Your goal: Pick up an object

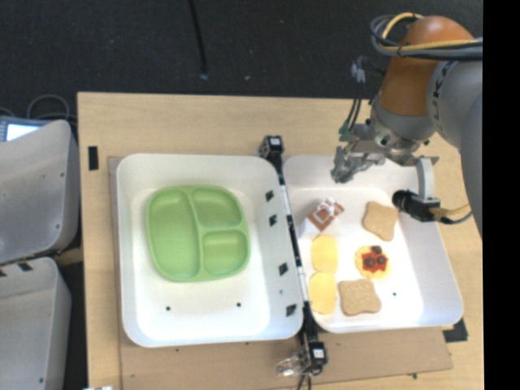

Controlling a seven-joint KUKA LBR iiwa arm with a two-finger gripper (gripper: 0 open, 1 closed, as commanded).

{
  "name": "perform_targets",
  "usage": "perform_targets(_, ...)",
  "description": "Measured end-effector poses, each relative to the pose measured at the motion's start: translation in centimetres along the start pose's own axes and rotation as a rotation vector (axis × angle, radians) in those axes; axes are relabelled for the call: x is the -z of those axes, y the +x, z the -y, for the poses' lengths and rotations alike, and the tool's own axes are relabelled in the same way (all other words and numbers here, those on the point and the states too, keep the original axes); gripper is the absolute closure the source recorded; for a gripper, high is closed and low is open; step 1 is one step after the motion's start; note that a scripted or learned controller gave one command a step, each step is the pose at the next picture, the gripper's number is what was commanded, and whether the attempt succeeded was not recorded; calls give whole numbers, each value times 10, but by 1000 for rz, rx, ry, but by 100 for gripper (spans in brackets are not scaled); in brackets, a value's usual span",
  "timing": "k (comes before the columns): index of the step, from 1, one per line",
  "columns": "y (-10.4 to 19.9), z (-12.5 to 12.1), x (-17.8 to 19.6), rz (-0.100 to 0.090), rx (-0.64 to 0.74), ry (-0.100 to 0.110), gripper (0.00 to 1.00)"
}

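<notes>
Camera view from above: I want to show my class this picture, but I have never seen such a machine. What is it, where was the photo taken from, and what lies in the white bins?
The photo looks down at a slant on a wooden bench bearing two shallow white bins side by side. The grey machine with an orange band is a robot arm reaching in from the right; its pincer hangs over the far end of the right bin, with nothing visibly held. The left bin holds a green divided plate. The right bin holds toy food: two toast slices, two pale yellow pieces, a yellow round with dark red spots, and a small brown and white item.
</notes>
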State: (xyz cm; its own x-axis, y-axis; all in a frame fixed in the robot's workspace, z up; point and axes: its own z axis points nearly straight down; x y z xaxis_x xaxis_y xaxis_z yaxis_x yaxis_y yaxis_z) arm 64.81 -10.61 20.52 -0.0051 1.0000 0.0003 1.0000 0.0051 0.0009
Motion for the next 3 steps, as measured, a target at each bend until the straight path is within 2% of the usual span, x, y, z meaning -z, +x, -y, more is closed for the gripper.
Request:
perform_targets(1,49,-1,-3,-1,1,2,100)
perform_targets(2,98,-2,14,0,1,-2,100)
perform_targets(3,152,-16,25,-1,2,-3,100)
